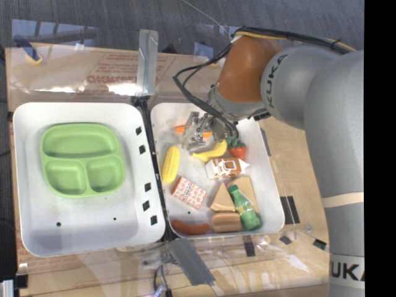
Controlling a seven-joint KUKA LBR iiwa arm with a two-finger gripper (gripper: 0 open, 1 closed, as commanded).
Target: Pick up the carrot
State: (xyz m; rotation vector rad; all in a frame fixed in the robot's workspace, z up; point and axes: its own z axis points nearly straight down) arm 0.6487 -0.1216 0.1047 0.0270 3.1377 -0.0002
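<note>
The carrot (pixel 180 129) is a small orange piece near the back left of the right bin (pixel 270 184). Its orange tip pokes out to the left of my gripper (pixel 197 132), and a bit more orange shows on the gripper's right side. The gripper is low in the bin, directly over the carrot's middle, and hides that part. The metal gripper body blocks the view of how it stands around the carrot.
Close around the carrot lie a banana (pixel 210 151), a corn cob (pixel 171 164) and a red fruit (pixel 237 150). Nearer the front are a small carton (pixel 224 166), a cracker packet (pixel 189 192), a green bottle (pixel 243 206) and a sausage (pixel 190 228). The left bin holds a green divided plate (pixel 83 159).
</note>
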